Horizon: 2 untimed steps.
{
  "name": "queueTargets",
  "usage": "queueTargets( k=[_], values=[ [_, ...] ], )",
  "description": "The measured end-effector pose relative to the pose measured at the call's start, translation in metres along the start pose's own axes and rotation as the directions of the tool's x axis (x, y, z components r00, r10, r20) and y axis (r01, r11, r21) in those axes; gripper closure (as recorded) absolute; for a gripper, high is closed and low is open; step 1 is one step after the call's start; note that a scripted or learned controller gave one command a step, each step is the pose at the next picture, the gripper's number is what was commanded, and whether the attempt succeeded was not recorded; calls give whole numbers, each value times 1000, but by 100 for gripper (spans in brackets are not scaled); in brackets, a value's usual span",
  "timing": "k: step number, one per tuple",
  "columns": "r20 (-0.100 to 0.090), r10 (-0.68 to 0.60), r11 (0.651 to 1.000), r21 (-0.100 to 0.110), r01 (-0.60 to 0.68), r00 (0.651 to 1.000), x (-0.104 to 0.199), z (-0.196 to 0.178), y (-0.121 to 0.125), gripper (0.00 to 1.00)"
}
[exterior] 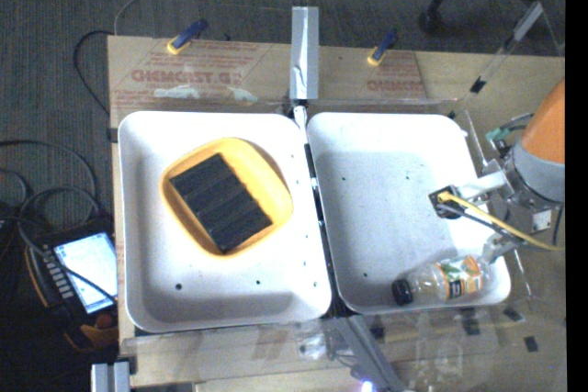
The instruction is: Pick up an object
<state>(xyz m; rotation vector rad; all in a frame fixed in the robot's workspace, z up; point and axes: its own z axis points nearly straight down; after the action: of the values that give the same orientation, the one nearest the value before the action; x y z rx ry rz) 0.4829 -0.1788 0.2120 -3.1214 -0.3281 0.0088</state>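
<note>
In the left bin lies a yellow dish with a black ridged pad resting in it. A clear plastic bottle with a black cap and an orange label lies on its side in the near right corner of the right bin. My gripper hangs at the right bin's right rim, just above and to the right of the bottle, with nothing seen in it.
Two blue-and-yellow clamps hold a cardboard sheet behind the bins. A metal bar stands upright between the bins at the back. A tablet and cables lie on the floor to the left.
</note>
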Motion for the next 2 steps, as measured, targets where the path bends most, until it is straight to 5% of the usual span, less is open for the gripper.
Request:
queueTargets(
  k=[1, 2],
  values=[
    [3, -2, 1000, 3, 2, 1000, 0, -8, -1, 100],
    [-4, -135, 991, -1, 135, 991, -1, 105, 11, 100]
  ],
)
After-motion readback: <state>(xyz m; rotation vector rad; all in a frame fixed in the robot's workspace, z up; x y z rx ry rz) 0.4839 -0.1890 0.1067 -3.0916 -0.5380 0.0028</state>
